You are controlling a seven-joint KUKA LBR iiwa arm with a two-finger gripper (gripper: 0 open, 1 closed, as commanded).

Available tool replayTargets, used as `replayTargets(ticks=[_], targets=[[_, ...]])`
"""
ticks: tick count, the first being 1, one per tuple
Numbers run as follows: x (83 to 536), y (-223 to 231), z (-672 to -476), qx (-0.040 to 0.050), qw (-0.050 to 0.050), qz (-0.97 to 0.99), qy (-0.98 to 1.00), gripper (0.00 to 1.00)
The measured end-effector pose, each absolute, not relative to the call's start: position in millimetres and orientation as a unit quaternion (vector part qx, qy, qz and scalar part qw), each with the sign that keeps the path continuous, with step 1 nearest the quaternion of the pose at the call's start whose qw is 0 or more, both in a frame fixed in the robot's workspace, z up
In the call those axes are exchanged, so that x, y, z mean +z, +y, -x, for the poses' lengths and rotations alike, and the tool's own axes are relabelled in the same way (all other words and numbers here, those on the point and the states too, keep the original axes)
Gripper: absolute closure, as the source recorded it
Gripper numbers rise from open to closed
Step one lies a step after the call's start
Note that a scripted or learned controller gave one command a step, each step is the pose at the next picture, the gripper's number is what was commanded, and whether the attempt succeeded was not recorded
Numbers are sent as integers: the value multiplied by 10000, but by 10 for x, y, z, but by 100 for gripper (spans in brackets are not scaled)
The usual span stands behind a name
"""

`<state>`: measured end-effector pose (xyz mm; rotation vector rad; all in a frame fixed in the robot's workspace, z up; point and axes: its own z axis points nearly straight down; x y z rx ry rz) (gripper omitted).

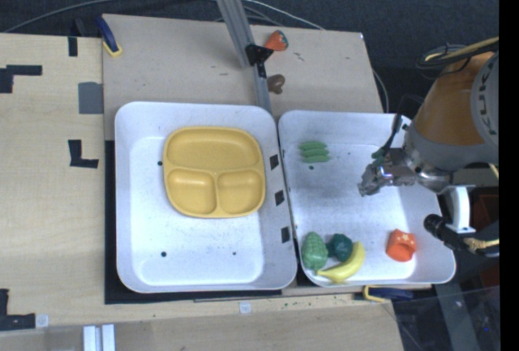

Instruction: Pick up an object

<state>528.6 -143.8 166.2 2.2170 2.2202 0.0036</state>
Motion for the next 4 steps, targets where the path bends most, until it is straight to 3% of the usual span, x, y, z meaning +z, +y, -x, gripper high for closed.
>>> replayTargets(ticks=[1,4], targets=[[2064,-1435,-5296,9,15,-7065,7077,100],[2260,298,-5167,0,-14,-7039,7103,100]])
